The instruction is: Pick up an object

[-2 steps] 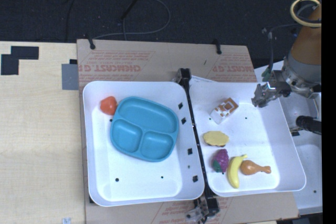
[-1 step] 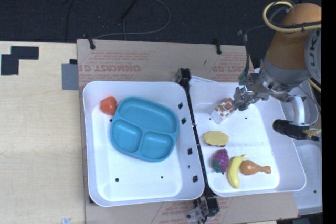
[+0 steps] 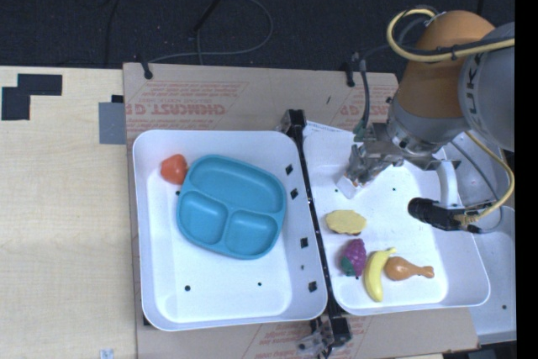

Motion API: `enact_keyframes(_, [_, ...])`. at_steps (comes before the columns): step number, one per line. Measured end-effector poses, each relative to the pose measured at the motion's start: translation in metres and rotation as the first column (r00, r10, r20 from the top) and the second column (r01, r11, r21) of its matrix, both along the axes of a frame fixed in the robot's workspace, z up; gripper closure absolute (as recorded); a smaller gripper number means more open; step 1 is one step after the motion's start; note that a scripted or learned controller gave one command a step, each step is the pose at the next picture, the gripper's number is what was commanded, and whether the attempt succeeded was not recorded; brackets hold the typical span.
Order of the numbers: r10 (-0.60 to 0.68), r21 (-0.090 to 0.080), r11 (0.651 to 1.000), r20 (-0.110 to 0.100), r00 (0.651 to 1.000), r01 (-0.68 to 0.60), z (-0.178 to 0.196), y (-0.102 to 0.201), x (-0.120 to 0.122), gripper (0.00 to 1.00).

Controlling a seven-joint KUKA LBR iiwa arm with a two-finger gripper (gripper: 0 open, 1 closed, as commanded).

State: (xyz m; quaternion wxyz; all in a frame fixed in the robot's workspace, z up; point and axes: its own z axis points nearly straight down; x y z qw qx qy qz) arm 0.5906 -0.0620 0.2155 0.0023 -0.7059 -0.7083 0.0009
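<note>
My gripper (image 3: pixel 353 179) hangs over the upper middle of the right bin (image 3: pixel 471 286), pointing down and to the left. Nothing shows between its fingers. Just below it lies a pale yellow flat toy (image 3: pixel 345 222). Further toward the bin's front sit purple grapes (image 3: pixel 354 256), a yellow banana (image 3: pixel 376 272) and a brown drumstick (image 3: pixel 407 269), close together. In the left bin (image 3: pixel 160 298) a blue divided plate (image 3: pixel 230 205) lies at the centre, with a red-orange fruit (image 3: pixel 174 169) at its upper left.
A black divider (image 3: pixel 307 206) runs between the two bins. The arm's grey body and orange band (image 3: pixel 441 63) loom over the right bin's back right corner. A black cable piece (image 3: pixel 437 214) hangs over the bin's right side. Cardboard lies beneath both bins.
</note>
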Motion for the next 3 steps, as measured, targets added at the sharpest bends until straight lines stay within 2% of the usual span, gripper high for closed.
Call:
enact_keyframes(2, [-0.002,-0.001,1.0,-0.001,1.0,0.002,-0.01,0.1,-0.015,1.0])
enact_keyframes(3, [0.001,-0.002,1.0,0.002,1.0,-0.001,0.007,0.152,-0.011,1.0])
